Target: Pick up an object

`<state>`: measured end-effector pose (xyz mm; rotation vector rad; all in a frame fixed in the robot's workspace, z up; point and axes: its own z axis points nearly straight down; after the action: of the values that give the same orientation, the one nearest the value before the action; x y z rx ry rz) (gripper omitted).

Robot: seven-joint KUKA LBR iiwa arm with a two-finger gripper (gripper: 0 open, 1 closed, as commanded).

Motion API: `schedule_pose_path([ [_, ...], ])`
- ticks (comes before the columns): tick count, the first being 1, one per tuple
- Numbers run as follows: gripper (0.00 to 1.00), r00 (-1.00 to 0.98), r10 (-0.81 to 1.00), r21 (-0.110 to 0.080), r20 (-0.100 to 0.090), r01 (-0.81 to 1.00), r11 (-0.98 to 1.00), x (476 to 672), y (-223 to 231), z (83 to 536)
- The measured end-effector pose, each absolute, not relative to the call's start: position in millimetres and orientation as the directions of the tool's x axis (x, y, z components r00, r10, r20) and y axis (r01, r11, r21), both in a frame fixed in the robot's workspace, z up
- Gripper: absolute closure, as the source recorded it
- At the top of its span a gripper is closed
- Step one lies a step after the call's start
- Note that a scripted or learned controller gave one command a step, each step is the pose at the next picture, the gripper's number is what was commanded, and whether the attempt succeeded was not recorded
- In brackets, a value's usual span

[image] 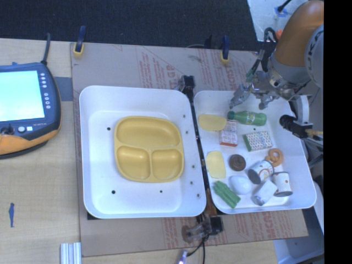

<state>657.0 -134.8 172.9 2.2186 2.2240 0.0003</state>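
My gripper point(254, 97) hangs over the far end of the right bin point(300, 199), its fingers spread apart with nothing between them. Just below it lies a green bottle point(248, 117) on its side. Further down the bin sit a yellow oval piece point(212, 122), a small red-and-white packet point(229, 134), a green patterned square point(258, 141), a brown disc point(237, 162), a doughnut-like ring point(274, 157), a second yellow piece point(215, 164), a green ridged block point(226, 194), a white egg shape point(240, 183) and small cans point(269, 180).
The left bin point(93, 164) holds a yellow three-compartment tray point(148, 148). A tablet-like pendant point(25, 106) lies on the bench at far left. Clamps point(79, 45) hold the cardboard at the back edge. The arm's orange band point(297, 29) rises at upper right.
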Motion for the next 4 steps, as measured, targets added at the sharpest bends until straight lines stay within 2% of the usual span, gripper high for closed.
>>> schedule_pose_path([
  [1, 0.00, -0.006, 1.000, 0.001, -0.002, 1.000, 0.006, 592.8, -118, 95],
  [2, 0.00, -0.004, 1.000, 0.000, 0.000, 1.000, 0.004, 657.0, -130, 133],
  [3, 0.00, -0.004, 1.000, -0.005, 0.000, 1.000, 0.004, 596.1, -110, 91],
  [4, 0.00, 0.001, 1.000, -0.023, 0.003, 1.000, -0.001, 651.7, -130, 89],
])
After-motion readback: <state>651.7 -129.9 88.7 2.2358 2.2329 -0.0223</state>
